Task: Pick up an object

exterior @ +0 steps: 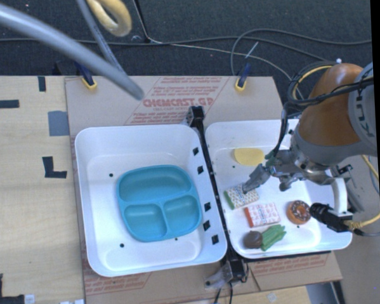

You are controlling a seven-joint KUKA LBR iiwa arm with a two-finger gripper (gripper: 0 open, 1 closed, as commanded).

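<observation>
So the gripper (pixel 252 182) was down low in the right bin (pixel 322 241), its tip right over a small green patterned piece (pixel 235 196). I couldn't tell how the fingers were set; from above they were just a grey blur against that piece. No way I'd have called it a hold.

Everything pickable sat close by: a yellow piece (pixel 248 156) just above the fingers, a red and white packet (pixel 262 213) just below them, a round donut-looking thing (pixel 299 211) off to the right, and a dark lump (pixel 252 239) touching a green veggie (pixel 273 235) further down. The blue divided tray (pixel 159 202) sat alone in the left bin (pixel 93 185), well away.

My worry: the green piece lay flat and hugged the divider between the 2 bins, so the fingers might skid off it, or nudge the packet instead.
</observation>
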